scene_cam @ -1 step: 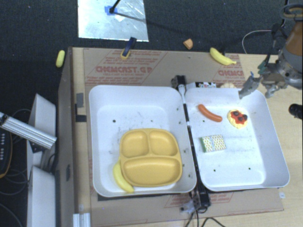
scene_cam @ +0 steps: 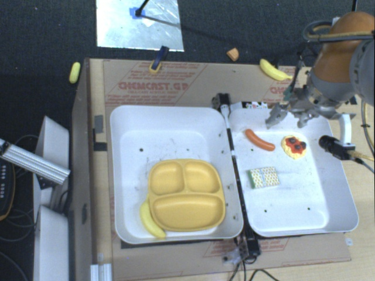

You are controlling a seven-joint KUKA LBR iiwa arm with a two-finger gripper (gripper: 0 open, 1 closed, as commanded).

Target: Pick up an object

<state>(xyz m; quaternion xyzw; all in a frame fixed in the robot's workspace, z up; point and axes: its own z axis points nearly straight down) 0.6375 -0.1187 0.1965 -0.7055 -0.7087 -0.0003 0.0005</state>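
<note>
Two-finger metal gripper (scene_cam: 290, 117) is seen spread apart, nothing between the fingers, poised over the far edge of the right-hand shallow white bin (scene_cam: 328, 215). The grey arm with its orange band (scene_cam: 345, 34) is seen entering above that bin's far right corner.

Within the right-hand bin: a small orange-red toy sausage (scene_cam: 259, 140) is noted just below the gripper, apart from it. A round yellow toy pizza slice with red and dark toppings (scene_cam: 294, 146) is placed right of the sausage. A flat green-and-white checked sponge block (scene_cam: 263, 177) lies nearer the bin's middle.

Left of that bin, touching along the shared rim, a second white bin (scene_cam: 129, 133) is seen holding a yellow three-compartment plastic tray (scene_cam: 186, 193) and a yellow toy banana (scene_cam: 149, 220) against the tray's left edge.

Beyond the right-hand bin's far rim, another yellow banana (scene_cam: 273, 70) lies on the bench.
</note>
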